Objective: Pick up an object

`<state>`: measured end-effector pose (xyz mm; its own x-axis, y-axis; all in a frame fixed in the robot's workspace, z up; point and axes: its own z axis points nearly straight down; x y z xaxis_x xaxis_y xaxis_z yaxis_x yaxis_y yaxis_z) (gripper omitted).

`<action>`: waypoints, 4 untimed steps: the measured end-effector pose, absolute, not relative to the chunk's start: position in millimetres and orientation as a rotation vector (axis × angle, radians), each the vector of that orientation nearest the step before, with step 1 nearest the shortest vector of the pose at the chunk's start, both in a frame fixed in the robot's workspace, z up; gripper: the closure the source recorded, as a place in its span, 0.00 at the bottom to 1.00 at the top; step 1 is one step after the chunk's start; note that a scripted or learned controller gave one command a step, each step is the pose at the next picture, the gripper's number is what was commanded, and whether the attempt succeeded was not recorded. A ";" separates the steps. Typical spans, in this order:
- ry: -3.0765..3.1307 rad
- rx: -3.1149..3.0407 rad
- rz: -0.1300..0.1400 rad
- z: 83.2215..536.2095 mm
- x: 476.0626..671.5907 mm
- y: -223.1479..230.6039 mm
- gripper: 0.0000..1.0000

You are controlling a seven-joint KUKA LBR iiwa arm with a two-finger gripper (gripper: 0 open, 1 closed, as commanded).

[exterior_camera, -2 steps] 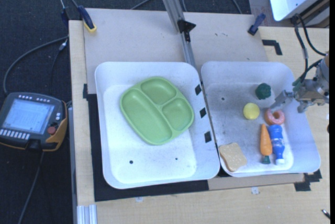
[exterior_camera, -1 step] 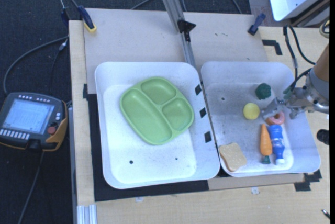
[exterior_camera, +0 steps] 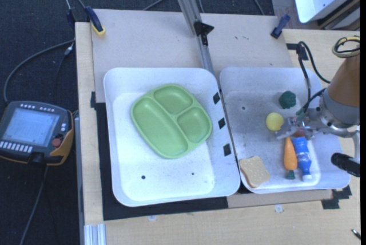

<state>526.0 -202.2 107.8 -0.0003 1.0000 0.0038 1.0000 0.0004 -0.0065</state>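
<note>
In the right bin (exterior_camera: pixel 251 89) lie a yellow ball (exterior_camera: pixel 274 121), a dark green broccoli piece (exterior_camera: pixel 287 99), an orange carrot (exterior_camera: pixel 290 154), a blue and white tube (exterior_camera: pixel 302 158) and a slice of bread (exterior_camera: pixel 254 171). My gripper (exterior_camera: pixel 298 126) comes in from the right and hangs low just right of the yellow ball, above the top ends of the carrot and the tube. Nothing is visibly held by it. The left bin (exterior_camera: pixel 123 181) holds a green divided plate (exterior_camera: pixel 170 119).
A slanted metal pole (exterior_camera: pixel 189 3) crosses the back of the bench above the gap between the bins. A teach pendant (exterior_camera: pixel 34 132) lies on the floor to the left. Cables (exterior_camera: pixel 306 75) run along the right bin's far right side.
</note>
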 end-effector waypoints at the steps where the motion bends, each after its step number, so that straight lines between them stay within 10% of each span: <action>1: -2.221 -2.220 -0.001 85.4 527.0 -201.7 0.00; 2: -2.226 -2.226 -0.004 98.6 528.7 -203.2 1.00; 4: -2.229 -2.225 -0.006 206.0 539.6 -205.9 1.00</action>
